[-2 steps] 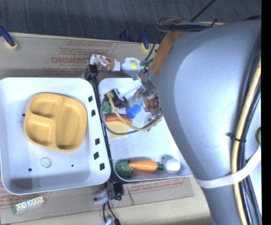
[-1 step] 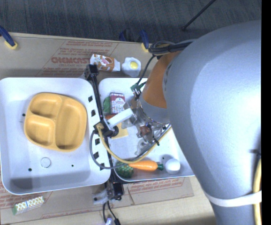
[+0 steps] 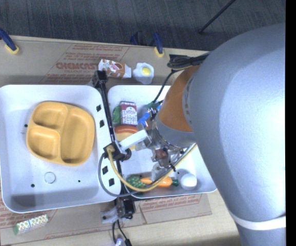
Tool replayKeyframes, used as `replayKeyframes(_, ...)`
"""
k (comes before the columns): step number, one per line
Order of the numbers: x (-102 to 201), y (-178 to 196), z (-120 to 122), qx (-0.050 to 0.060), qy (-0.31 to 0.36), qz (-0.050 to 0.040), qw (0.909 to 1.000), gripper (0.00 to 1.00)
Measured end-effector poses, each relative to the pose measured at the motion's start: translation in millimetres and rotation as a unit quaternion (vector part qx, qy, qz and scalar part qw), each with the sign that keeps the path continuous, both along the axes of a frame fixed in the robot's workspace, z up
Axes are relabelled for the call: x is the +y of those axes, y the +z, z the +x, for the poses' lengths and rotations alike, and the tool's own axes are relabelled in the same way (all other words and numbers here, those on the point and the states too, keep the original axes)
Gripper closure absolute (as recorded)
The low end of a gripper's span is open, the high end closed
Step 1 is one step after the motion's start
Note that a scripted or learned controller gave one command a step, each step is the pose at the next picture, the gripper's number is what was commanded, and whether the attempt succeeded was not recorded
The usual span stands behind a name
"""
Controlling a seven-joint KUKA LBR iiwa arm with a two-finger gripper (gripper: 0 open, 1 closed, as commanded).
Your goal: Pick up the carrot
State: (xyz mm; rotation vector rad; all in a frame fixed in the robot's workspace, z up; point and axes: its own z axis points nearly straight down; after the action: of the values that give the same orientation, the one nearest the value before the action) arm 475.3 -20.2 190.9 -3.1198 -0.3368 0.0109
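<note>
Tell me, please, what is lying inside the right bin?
A carrot, a white egg, greens and a red packet lie in the right bin; the arm covers the rest.

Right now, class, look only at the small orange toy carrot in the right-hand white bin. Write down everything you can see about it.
The small orange toy carrot looks like smooth plastic, with a green leafy top at its left end. It lies flat, lengthwise along the near wall of the right-hand shallow white bin. A yellow cable curves across it, and a white egg-shaped toy lies just to its right. The gripper hangs above it; whether they touch is unclear.
</note>
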Motion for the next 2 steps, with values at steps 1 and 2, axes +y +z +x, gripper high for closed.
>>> replayKeyframes(1,-10.9,0.2,54.2,-0.001,0.052,0.0003,0.9986,0.00)
replayKeyframes(2,10.7,0.0,-0.2,0.000,0.006,0.0002,1.0000,0.00)
